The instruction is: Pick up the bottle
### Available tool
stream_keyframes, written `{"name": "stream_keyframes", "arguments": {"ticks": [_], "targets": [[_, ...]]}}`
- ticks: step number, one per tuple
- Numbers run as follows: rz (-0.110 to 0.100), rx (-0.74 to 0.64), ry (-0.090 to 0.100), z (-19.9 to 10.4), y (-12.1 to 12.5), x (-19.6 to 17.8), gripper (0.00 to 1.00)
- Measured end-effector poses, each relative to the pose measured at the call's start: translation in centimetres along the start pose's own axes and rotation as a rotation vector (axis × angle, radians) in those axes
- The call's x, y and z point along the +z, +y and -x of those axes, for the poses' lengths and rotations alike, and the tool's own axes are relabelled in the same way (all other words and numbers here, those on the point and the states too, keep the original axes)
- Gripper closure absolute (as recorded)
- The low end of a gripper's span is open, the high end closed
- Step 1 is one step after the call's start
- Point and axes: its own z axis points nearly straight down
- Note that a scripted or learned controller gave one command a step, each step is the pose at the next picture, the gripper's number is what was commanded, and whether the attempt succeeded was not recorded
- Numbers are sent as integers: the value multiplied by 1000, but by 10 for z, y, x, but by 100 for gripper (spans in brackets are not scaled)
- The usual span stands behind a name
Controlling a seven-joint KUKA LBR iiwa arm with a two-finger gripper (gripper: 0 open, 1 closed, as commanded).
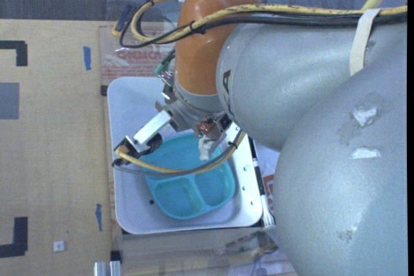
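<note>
My gripper [194,124] hangs under the orange wrist band [197,42], low over the middle of the white bin [129,100]. It sits just above the upper edge of a blue divided dish [187,194] lying in the bin's near half. A small brown and white object [206,138] shows right under the wrist at the dish's rim; I cannot tell what it is. The arm's body hides the bin's right part and whatever lies beneath the wrist.
A yellow cable [168,169] loops from the wrist across the dish. The wide grey arm [310,113] covers the right side of the view. The wooden bench [52,139] to the left carries blue tape marks [87,58] and black corner marks [19,52].
</note>
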Motion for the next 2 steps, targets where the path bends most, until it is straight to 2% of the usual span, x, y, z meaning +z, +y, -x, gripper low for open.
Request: {"name": "stream_keyframes", "arguments": {"ticks": [1, 2], "targets": [[2, 98, 5, -58, 65, -4, 0], [0, -197, -1, 14, -10, -1, 0]]}}
